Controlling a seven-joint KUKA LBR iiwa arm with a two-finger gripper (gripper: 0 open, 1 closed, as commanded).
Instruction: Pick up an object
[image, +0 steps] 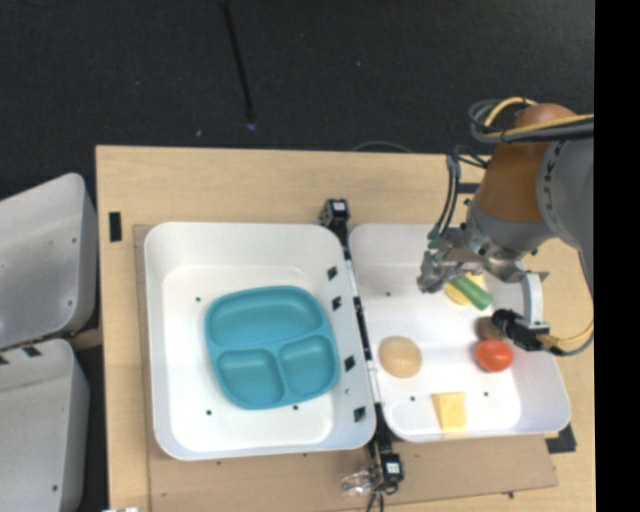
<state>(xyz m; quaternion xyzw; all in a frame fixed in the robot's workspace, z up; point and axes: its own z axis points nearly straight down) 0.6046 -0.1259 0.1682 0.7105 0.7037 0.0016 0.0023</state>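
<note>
Camera view, read from left to right. White panels (40, 260) lie beyond the left edge of the table (120, 190), which is light wood under a dark background.

Left bin (160, 400): a shallow white bin that holds one teal tray (270, 345). The tray has three compartments, one large at the far side and two smaller at the near side. It sits flat, near the middle of the bin, and touches no wall.

Black clips (335, 212) sit at the far and near ends of the seam between the bins.

Right bin (540, 405): it holds four loose things. A round beige bun (401, 356) lies near the left wall. A yellow block (450, 411) lies near the front wall, apart from the bun. A green-yellow piece (468, 291) lies toward the far side, partly under the gripper. A red tomato (493, 355) lies to the right of the bun, just beside a black part of the wrist gear.

Arm (515, 185): grey with an orange band, it enters from the right and reaches down over the far part of the right bin. The gripper (437, 270) hangs just left of the green-yellow piece. Whether the gripper is apart or together cannot be told, and no thing is seen between its tips.
</note>
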